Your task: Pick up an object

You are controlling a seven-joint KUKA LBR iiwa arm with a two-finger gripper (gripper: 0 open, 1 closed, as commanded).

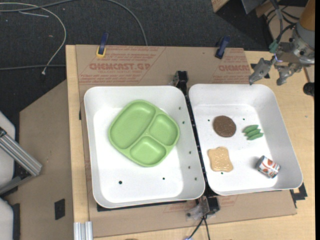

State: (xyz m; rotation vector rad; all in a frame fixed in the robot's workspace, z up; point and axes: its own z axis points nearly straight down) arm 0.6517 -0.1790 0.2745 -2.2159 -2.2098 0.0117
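Can (268, 167) lay nearest me, at the right bin's (287, 134) front corner.
Gripper (271, 72) hung open and empty above that bin's far rim; I judged the can light, stiff, prone to roll; pinch across its middle.
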